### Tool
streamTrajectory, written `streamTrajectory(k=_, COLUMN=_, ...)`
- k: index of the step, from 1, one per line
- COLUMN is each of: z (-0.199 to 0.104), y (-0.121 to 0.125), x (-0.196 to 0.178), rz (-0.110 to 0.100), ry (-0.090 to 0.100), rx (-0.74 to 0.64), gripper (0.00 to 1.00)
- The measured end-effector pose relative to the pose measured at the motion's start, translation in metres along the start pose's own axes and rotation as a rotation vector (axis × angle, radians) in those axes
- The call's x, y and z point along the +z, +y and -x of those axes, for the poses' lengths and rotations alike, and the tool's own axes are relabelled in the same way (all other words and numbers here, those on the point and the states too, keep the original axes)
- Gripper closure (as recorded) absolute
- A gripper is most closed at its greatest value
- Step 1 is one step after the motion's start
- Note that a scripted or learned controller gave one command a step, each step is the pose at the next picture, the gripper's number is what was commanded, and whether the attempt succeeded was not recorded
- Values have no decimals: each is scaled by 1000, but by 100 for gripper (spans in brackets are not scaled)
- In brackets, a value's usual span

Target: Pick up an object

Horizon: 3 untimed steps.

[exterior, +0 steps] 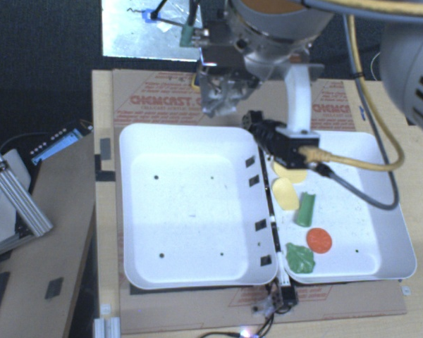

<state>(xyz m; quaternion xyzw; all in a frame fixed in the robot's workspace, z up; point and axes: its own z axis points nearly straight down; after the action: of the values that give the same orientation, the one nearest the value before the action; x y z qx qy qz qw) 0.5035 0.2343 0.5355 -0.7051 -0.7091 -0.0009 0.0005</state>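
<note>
Several small objects lie in the right bin (381, 189), close to its left wall. There is a pale yellow piece (285, 193), a green stick (306, 208), an orange-red disc (319, 240) and a green lump (300, 258). A second yellow piece (292, 175) is partly hidden under a black fitting. My gripper (222, 96) hangs high over the back rim of the left bin (190, 210), well away from the objects. It looks blurred and metallic, and I see nothing in it.
A black fitting (278, 143) with a yellow cable (352, 164) reaches over the divider between the bins. A white post (298, 97) stands behind the right bin. Cardboard (155, 94) lies under both bins. An aluminium rail (14, 196) sits at the left.
</note>
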Motion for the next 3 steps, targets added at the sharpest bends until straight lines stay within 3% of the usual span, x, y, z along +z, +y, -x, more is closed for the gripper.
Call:
streamTrajectory(k=1, z=0, y=-18, x=0, rz=0, ry=-1, rx=1, gripper=100)
streamTrajectory(k=3, z=0, y=-17, x=1, rz=0, ry=-1, rx=0, gripper=100)
